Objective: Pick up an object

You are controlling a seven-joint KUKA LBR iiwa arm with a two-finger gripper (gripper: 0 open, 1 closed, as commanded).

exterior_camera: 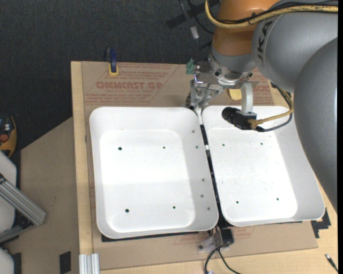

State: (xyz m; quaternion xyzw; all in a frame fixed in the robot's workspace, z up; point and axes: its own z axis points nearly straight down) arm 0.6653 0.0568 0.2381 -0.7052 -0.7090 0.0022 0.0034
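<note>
Counter (134, 80) of brown board carries two shallow white bins side by side, as the camera view shows them a left bin (94, 160) and a right bin (300, 176), their inner walls touching along a dark seam (209, 160) that runs from the far side toward the near side. The gripper (196, 103) hangs right at the far end of that seam, over the spot where the two back corners meet, and whether the jaws are apart or together I cannot tell from this slant. Which object is meant I cannot tell either: what I can pick out on the two floors is a scatter of small dark dots (120, 149), flat and evenly placed, which I take for holes or marks, not loose things. Any pick, then, would lie nearer the camera than the gripper, off to one side of the seam, so the coming move looks to need a shift over one floor before a descent. The arm (305, 59) reaches in from the view's right, its orange band (236, 16) above the wrist, the wrist pointing roughly straight down.
</note>
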